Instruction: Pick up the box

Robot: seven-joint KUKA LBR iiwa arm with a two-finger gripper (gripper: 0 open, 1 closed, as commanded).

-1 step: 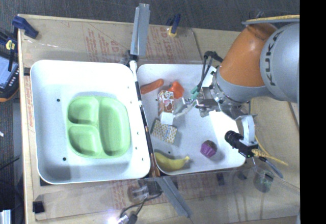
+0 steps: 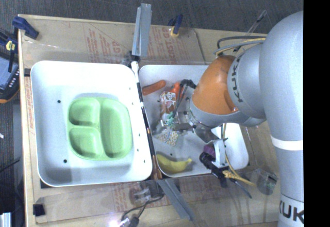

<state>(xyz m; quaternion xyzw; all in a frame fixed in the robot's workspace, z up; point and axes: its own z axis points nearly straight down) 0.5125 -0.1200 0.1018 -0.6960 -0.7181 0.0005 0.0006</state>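
Grey, thick-bodied robot arm point(image 2: 278, 81) rises closest to the lens on the right, its orange band point(image 2: 219, 89) bulging over the shallow white right-hand bin point(image 2: 238, 161). Below the band the dark two-finger gripper point(image 2: 172, 124) reaches down into that bin near its left wall. Clutter and its own body obscure it, so whether it is spread, pressed together or pinching anything cannot be told.

A small printed cardboard box point(image 2: 167, 101), red and white, lies just beyond the gripper towards the far rim, close to it; contact cannot be made out. Farther past the box rests an orange-red sausage-shaped toy point(image 2: 153, 87). On the near side of the gripper, just beside it, sits a pale speckled packet point(image 2: 171, 139), and nearer still a yellow banana point(image 2: 174, 163) lies along the bin's front edge. A dark purple object point(image 2: 209, 148) sits under the arm, to the gripper's right.

Well to the gripper's left, across the divide, the shallow white left-hand bin point(image 2: 46, 117) holds a light green three-compartment plastic plate point(image 2: 100, 128). Both bins rest on a brown board bench point(image 2: 77, 40).
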